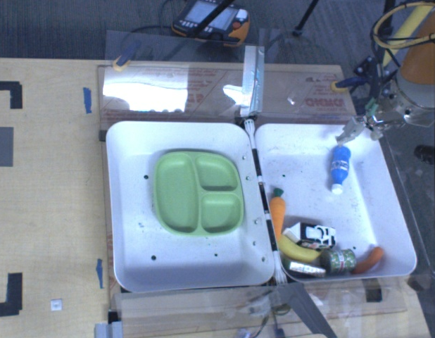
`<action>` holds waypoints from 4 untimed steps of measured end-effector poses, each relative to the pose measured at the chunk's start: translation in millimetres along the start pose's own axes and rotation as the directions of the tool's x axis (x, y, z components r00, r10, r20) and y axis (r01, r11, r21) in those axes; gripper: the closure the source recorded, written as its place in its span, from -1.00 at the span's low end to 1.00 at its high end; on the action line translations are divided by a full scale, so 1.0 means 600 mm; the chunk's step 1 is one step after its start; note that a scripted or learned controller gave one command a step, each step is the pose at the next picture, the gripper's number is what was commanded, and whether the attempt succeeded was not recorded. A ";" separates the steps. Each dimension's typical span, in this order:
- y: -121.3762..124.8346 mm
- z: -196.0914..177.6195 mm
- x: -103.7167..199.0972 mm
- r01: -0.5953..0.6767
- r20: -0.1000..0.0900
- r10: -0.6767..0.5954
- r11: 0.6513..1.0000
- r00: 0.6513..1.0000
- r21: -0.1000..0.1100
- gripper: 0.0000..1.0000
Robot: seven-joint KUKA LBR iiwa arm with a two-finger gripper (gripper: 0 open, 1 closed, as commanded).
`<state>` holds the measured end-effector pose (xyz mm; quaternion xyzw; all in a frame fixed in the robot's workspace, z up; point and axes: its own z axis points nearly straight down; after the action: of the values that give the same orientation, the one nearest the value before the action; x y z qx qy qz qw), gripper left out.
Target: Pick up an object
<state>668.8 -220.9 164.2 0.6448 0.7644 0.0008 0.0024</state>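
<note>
A: Where is the gripper [360, 127] in the camera view?

B: Upper right of the frame, at the far right corner of the right bin [386, 182]. The arm [414, 69] comes in from the right edge, its orange band at the top right.

A: And the fingers?

B: Small and blurred. They point down and to the left, ending just above the top of the blue bottle [339, 165]. I cannot tell whether they are open or closed, nor whether they touch the bottle. Nothing shows between them.

A: How does the bottle lie?

B: On the bin floor, upper right part of the bin, nearly upright in the frame, white cap towards the bottom.

A: What else is in that bin?

B: A cluster along the lower edge: a carrot [276, 212] by the left wall, a banana [296, 248] below it, a black-and-white item [315, 234] touching the banana, a green can [338, 260] on its side, and a reddish-orange piece [371, 258] at the lower right corner.

A: The left bin [126, 189]?

B: It holds a green divided plate [199, 192], about centre, with three compartments.

A: Around the bins?

B: The worktop [41, 189] is pale wood on the left, with black marks and blue tape. A handheld device [209, 21] lies at top centre, beyond the bins.
</note>
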 end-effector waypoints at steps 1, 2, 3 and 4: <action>-0.001 0.038 0.000 -0.003 0.005 0.003 1.000 1.000 -0.013 -1.00; -0.016 0.064 0.005 0.085 -0.001 -0.085 0.996 0.996 -0.005 -1.00; -0.061 0.127 0.028 0.047 -0.014 -0.047 0.999 0.999 -0.006 -1.00; -0.062 0.109 0.022 0.046 -0.004 -0.046 0.999 0.999 -0.005 1.00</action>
<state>630.0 -214.6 98.5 0.6270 0.7790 0.0041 0.0025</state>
